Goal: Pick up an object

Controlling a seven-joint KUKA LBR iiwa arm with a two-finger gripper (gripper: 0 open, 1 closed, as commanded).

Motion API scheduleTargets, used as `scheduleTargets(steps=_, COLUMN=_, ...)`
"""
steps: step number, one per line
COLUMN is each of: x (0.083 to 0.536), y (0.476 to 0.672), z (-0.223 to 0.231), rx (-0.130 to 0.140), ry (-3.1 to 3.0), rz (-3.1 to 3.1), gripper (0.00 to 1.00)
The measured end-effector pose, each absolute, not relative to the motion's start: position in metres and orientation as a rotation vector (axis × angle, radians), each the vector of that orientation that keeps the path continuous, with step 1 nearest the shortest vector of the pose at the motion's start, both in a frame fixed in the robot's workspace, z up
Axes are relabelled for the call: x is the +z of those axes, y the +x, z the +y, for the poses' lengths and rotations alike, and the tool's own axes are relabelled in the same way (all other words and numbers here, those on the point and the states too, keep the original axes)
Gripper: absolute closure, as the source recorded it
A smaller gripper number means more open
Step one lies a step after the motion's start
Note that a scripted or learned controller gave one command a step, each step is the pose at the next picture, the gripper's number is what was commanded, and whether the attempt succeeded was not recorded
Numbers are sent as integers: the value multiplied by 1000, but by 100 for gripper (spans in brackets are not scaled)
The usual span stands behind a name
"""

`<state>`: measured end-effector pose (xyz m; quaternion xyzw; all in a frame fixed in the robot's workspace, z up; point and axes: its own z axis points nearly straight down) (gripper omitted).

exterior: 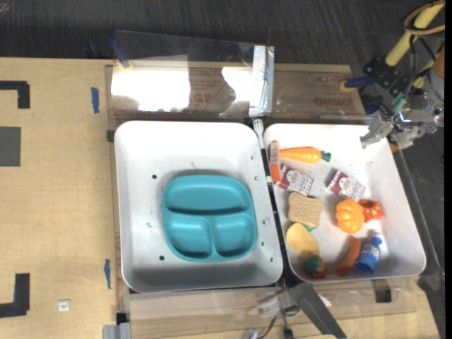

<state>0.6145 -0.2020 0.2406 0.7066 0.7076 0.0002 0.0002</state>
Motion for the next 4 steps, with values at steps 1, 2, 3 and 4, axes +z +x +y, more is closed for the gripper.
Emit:
scheduleTargets(steps=1, x=131, y=594, z=-160, rx=-2, ry=2017, rz=2414, gripper=0)
scheduleTargets(steps=2, x=198, y=623, z=-108, rx=6, ry=2350, rz=2081, gripper=0)
scheduleTargets(steps=3, x=98, y=631, z=-118, rx=8, ry=2299, rz=2132, gripper=0)
scheduleTargets(steps=4, x=88, y=552, z=-114, rx=6, ry=2317, rz=2120, gripper=0)
